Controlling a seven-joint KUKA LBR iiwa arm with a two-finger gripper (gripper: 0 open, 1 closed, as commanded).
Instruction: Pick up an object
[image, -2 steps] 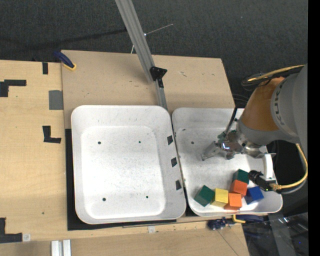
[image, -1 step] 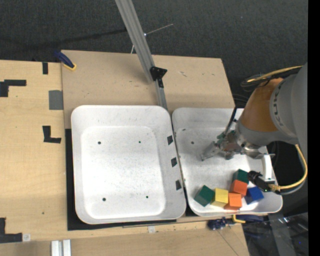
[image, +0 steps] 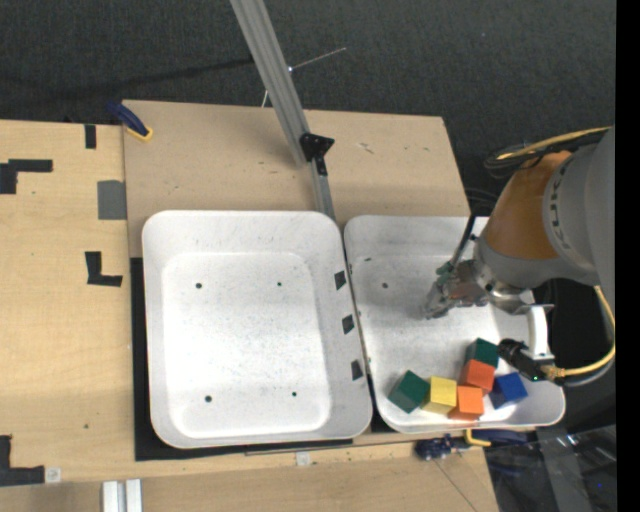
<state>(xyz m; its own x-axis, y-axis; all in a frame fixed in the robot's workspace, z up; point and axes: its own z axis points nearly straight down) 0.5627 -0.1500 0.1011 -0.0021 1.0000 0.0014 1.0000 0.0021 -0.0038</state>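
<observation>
Slanted metal pole (black clamp)

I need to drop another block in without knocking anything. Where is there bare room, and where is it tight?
The left bin is bare floor from rim to rim. In the right bin, the far half is free, between the dividing rims and the hand. It is crowded in the near corner, where the coloured blocks cluster.

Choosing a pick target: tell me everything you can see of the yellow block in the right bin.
The yellow block is a small, matte, plain cube lying flat near the right bin's front edge. It sits in a tight cluster, between the dark green block and the orange block, apparently touching both. The gripper is above it in the view, well apart from it.
</observation>
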